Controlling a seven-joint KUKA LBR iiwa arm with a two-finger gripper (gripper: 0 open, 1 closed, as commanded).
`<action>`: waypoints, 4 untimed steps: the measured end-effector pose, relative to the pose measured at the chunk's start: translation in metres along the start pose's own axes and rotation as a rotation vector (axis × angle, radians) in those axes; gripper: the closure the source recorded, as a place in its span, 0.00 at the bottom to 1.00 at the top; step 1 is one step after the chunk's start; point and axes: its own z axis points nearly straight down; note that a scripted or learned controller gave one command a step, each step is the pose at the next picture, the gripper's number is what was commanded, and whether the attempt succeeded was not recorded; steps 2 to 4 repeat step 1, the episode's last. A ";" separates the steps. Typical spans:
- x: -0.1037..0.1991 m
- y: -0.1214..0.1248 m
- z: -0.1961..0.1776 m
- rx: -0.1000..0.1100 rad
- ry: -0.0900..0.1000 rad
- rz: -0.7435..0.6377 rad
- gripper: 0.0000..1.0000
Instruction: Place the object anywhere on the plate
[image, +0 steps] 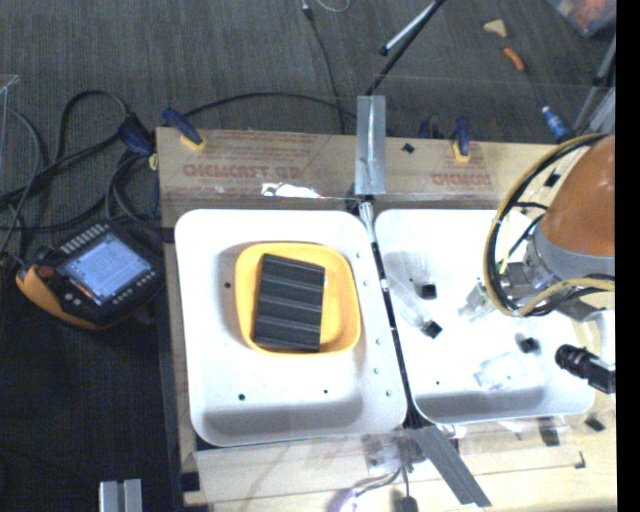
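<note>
A dark grey ribbed rectangular object (290, 301) lies flat on the yellow plate (343, 315) in the left bin (205, 330), covering most of the plate's middle. The arm's orange band and grey wrist hang over the right bin's right side. My gripper (492, 297) points down and left there, well away from the plate and the object. Cables and the wrist body partly hide it.
The right bin (470, 400) holds small black bits (428, 291), (433, 327), (527, 345) and a clear scrap (500, 372). A black cylinder (585, 365) juts in at the bin's right rim. A teach pendant (95, 272) lies left of the bench.
</note>
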 end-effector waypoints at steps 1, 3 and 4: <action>0.000 0.000 0.000 0.000 0.000 0.000 0.00; 0.000 0.000 0.000 0.000 0.000 0.000 0.00; 0.000 0.000 0.000 0.000 0.000 0.000 0.00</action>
